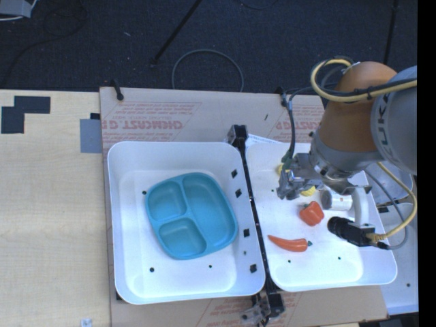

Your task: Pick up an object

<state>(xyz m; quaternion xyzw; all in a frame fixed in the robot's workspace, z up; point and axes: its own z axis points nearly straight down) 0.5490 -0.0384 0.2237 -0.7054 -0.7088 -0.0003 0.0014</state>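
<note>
Gripper (291, 182) sat low in the right bin (340, 271); couldn't tell its state. Orange pepper (312, 213) lay just beside it, red chili (289, 243) nearer the front. Blue tray (191, 214) in left bin (129, 251).

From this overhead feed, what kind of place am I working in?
Probably a robotics lab test bench, not a kitchen: two white bins, the left bin and the right bin, sit on a cardboard sheet, cables lie on dark carpet, and a toy chili pepper serves as prop.
</note>
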